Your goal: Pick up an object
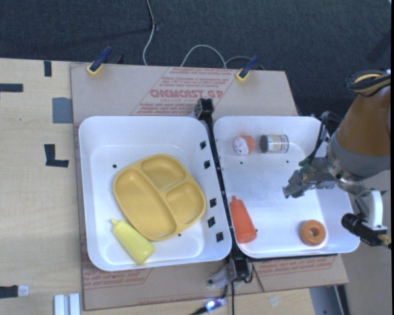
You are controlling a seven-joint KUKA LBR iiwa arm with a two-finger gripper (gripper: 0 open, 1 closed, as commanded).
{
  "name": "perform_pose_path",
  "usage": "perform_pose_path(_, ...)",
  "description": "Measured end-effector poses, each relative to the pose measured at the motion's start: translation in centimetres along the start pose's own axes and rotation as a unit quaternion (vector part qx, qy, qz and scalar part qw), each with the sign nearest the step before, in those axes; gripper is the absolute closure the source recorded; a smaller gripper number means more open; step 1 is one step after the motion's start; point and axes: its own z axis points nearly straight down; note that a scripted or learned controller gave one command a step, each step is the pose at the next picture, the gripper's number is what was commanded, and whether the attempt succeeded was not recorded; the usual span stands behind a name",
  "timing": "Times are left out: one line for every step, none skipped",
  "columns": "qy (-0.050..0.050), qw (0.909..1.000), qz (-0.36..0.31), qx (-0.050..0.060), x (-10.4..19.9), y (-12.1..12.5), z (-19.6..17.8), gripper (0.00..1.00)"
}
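— Orange first, nearest us in the right bin: a doughnut-shaped ring lies flat by the near right corner, and an orange-red bottle lies against the divider, its long axis running from near to far with the narrower end pointing away.

— And the left bin?

— Yellow all over. One squeeze bottle lies in the near left corner, slanted, its cap end towards the far left. Just beyond it, touching or nearly so, sits one yellow divided plate with three compartments, turned at an angle.

— How many things in all?

— Two in the left bin, four in the right. Farther back in the right bin lie a small white and orange piece and, just beside it, a little jar on its side, long axis across the bin.

— Where is the arm?

— The gripper hangs over the right bin's middle right part, well apart from the ring and the jar. Its dark fingers blur together, so I cannot tell how far open they are; nothing shows between them.
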Motion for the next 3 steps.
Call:
perform_pose_path(-0.001,1.0000,0.001,-0.001,-0.9,-0.1,-5.8,1.00)
perform_pose_path(0.000,1.0000,0.001,0.001,-0.9,0.0,-8.0,1.00)
perform_pose_path(0.000,1.0000,-0.001,0.002,3.0,2.4,-6.5,1.00)
